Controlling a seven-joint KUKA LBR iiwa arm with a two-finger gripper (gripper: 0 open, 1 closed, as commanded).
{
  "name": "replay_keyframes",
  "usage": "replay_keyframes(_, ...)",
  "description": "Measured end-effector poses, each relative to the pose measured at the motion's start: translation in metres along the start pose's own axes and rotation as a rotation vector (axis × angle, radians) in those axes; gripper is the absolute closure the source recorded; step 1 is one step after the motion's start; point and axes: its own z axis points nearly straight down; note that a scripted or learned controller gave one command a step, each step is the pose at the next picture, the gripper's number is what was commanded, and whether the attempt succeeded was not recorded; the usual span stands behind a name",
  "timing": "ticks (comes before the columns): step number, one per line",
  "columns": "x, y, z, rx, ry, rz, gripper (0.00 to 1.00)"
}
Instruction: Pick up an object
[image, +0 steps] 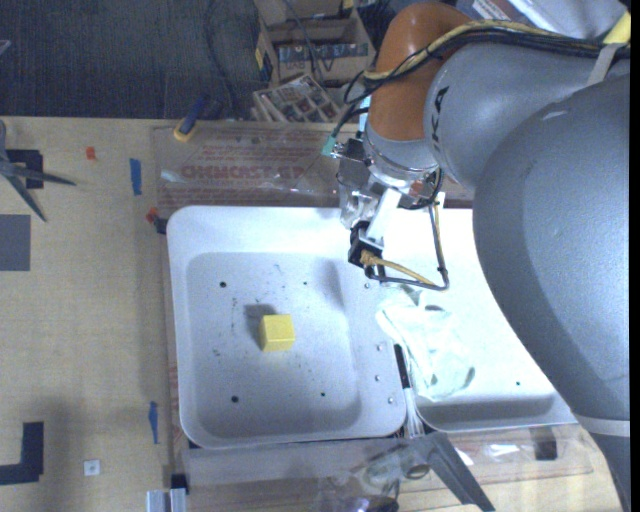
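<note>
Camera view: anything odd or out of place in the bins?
One thing: a crumpled clear plastic sheet lies in the right bin by the edge nearest the left bin; it looks like stray wrapping. The yellow cube sits flat, nothing spilled.

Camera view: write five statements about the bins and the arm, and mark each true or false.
1. The yellow cube lies in the bin on the view's left. True.
2. The gripper holds the yellow cube. False: the cube rests on the bin floor, well apart from the gripper.
3. A pale crumpled thing lies in the bin on the view's right. True.
4. The arm bears a blue band above the wrist. False: the band is orange.
5. The gripper hangs over the near edge of the bins. False: it is near their far edge, about where the two bins meet.
</note>
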Motion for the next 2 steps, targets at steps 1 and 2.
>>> replay_keyframes(1,0.027,-0.026,-0.009,0.004,-0.001,-0.011,1.00)
replay_keyframes(2,-0.031,-0.059,0.010,0.007,-0.002,0.335,1.00)
